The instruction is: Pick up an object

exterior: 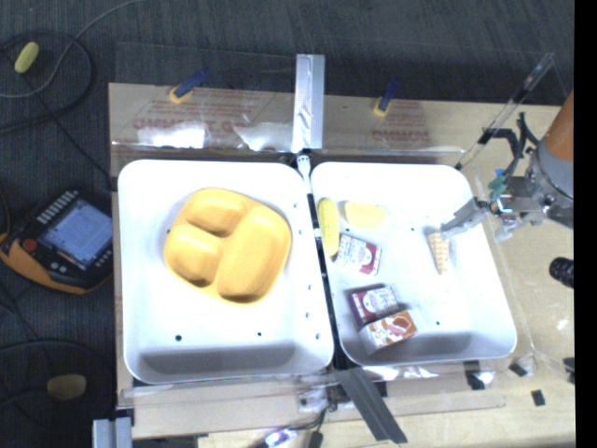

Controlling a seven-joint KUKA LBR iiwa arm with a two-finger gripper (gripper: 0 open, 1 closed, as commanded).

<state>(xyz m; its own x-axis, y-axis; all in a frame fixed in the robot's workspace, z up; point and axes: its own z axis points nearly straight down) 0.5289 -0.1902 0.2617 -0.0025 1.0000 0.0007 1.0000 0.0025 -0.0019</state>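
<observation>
- Nearest the camera in the right shallow white bin [485,329] lie two small packets: a red-and-orange packet [387,329] by the near wall and, just beyond it, a dark maroon packet [373,301], the two touching or nearly so.
- Farther in sits a white-and-maroon packet [358,253], tilted, near the bin's left wall.
- A yellow corn cob [328,225] lies along that left wall, running near to far, just left of the white-and-maroon packet.
- A pale yellow flat piece [365,215] rests just right of the cob's far end.
- A small ridged tan piece [438,251] lies toward the bin's right side, well apart from the packets.
- The tool [455,224] hangs above the right bin's far right part, just beyond the tan piece; nothing shows between its fingers, and whether they are apart or together cannot be told.
- The left shallow white bin [149,343] holds a large yellow three-lobed plastic dish [227,243], near its middle.
- Both bins stand side by side on the tan surface [546,343].
</observation>
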